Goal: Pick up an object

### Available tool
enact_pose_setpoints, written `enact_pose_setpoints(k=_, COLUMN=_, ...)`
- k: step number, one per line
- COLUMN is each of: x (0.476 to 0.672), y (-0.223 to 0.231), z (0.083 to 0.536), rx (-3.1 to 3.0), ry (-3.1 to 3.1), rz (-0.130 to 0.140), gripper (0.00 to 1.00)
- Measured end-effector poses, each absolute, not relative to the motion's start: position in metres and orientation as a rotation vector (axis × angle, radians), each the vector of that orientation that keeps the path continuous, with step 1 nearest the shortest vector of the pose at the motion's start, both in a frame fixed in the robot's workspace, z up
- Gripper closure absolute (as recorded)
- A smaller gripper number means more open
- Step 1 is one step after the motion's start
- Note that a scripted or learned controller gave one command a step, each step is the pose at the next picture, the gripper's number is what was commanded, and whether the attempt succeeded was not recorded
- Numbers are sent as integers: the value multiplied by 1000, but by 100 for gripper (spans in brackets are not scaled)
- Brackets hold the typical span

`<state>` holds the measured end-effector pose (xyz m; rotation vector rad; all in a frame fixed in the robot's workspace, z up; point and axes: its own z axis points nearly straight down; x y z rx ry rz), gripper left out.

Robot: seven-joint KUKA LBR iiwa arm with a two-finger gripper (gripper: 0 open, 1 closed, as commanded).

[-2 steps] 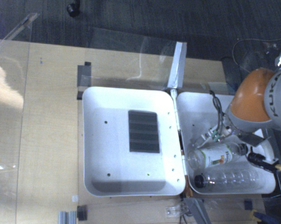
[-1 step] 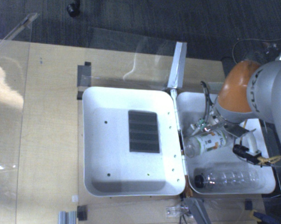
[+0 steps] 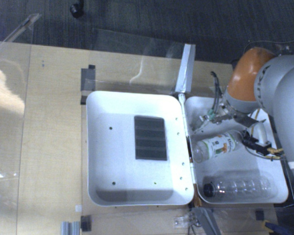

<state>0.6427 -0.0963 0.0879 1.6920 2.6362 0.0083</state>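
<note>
Right shallow white bin [image 3: 280, 191]: clear plastic bottle with white-and-green label [image 3: 217, 146], lying on its side mid-bin; label print too small to read. Clear ribbed plastic bottle with dark cap [image 3: 236, 186], lying along the near wall. Tool [image 3: 211, 115]: low at the bin's far corner, largely masked by the grey arm [image 3: 279, 91]; its state cannot be told. Left shallow white bin [image 3: 102, 137]: dark ribbed rectangular pad [image 3: 150, 138].

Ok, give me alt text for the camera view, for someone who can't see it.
A grey robot arm with an orange band reaches from the right over the right white bin, where its gripper sits above a labelled clear bottle; a second clear bottle with a dark cap lies nearer the front. The left white bin holds a dark ribbed rectangle.
</note>
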Motion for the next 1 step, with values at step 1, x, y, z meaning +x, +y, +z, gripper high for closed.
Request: enact_pose_setpoints(k=1, x=598, y=-107, z=89, rx=1660, ry=2657, rz=8, gripper=0)
